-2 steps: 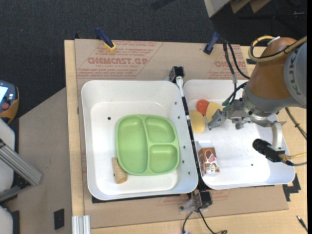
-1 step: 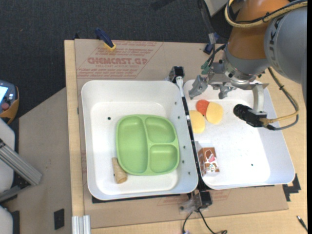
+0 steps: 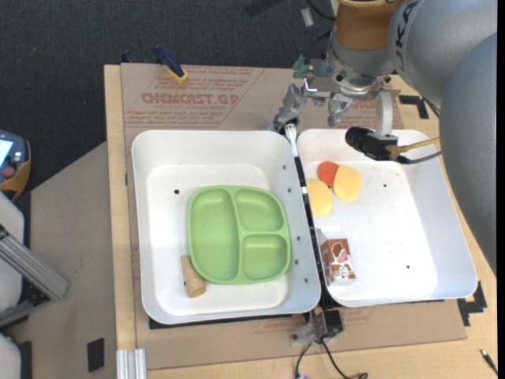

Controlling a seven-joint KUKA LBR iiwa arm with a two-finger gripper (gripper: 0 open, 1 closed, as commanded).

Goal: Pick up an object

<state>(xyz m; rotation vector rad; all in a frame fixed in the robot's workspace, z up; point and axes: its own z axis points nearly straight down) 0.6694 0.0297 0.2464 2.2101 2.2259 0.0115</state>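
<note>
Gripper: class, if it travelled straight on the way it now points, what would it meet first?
Likely the far rim of the right bin, close to where it meets the left bin. The gripper points down there, but depth is unclear from this slant.

Left bin holds a divided tray; right bin holds 3 round pieces behind a packet.

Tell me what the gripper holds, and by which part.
Nothing. The gripper hangs empty, fingers apart, over the far left corner of the right bin.
</note>
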